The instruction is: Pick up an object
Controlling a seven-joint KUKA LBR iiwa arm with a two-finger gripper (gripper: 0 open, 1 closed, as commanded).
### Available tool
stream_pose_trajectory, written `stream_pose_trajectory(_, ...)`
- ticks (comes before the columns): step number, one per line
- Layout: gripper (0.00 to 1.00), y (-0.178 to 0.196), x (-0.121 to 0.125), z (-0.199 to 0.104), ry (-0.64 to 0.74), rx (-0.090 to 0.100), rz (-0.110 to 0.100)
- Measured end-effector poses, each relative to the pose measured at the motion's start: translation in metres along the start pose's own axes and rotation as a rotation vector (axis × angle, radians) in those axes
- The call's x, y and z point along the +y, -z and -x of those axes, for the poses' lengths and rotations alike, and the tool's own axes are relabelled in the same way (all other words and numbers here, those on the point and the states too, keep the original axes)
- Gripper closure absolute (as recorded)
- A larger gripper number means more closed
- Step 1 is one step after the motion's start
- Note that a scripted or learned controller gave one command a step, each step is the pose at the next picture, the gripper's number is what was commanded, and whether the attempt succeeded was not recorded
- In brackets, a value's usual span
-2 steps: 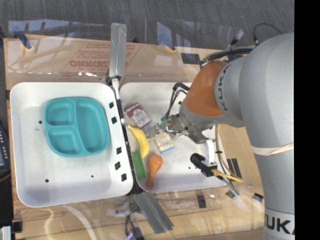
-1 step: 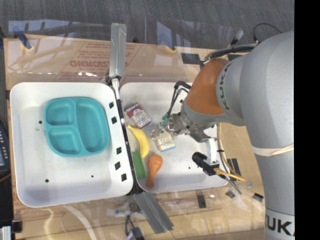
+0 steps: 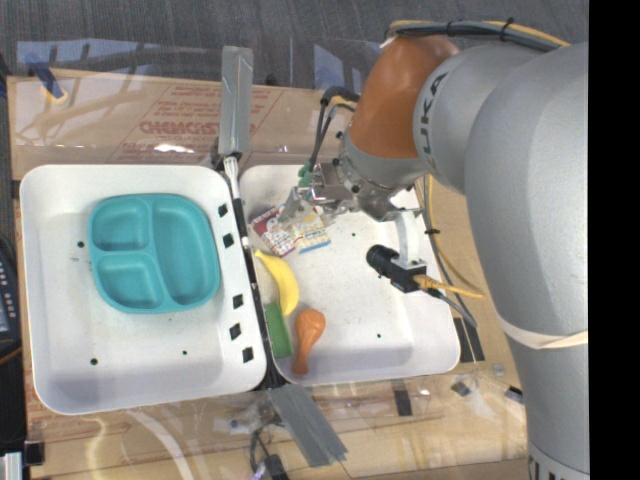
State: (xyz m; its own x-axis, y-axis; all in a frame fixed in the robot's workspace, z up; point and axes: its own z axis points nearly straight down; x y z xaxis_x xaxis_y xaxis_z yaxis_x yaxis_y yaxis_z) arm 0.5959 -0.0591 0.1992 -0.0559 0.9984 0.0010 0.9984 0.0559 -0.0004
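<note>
We see the gripper (image 3: 303,200) low in the right bin (image 3: 352,313), half masked by the arm's bulk, and we cannot tell whether it is released or clenched. Just under it lies a crumpled printed packet (image 3: 290,233). That bin also holds a banana (image 3: 281,281), a green piece (image 3: 277,331) and an orange drumstick (image 3: 307,336). The left bin (image 3: 60,360) holds a teal divided plate (image 3: 155,253).

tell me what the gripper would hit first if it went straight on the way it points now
Most likely the printed packet in the right bin; the gripper points down at it from just above. Depth is unclear from this slant, so it might reach bare bin floor beside it.
</note>
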Motion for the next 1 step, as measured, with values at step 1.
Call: stream_pose_trajectory(1,1.0,0.1109,-0.0407,-0.0312,0.007,-0.001,0.002)
